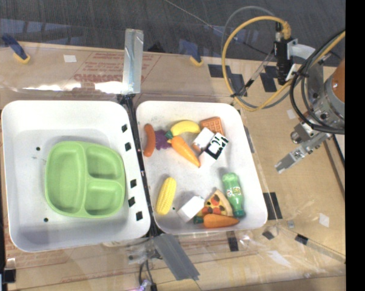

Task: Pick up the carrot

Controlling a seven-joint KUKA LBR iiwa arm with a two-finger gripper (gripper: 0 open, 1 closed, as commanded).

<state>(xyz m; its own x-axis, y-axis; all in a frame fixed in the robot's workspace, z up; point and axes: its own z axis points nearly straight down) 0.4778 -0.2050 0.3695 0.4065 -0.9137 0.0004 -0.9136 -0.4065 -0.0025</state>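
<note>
Carrot point(185, 151): lying in right bin point(249, 156), upper middle, tip slanting down-right, touching banana point(185, 127) above and black-and-white box point(210, 142) | second carrot point(220, 221): near front wall beside green bottle point(233, 194), label unreadable | hand point(298, 153): outside right bin over surface, grip state cannot tell.

Bins point(13, 162): white. Divided plate point(84, 179): light green. Carrot point(185, 150): orange, green top. Banana point(185, 127) and corn point(166, 194): yellow. Bottle point(233, 193): green. Block point(210, 142): white with black marks, possibly lettering. Bench point(291, 199): tan, black tape strips
</note>
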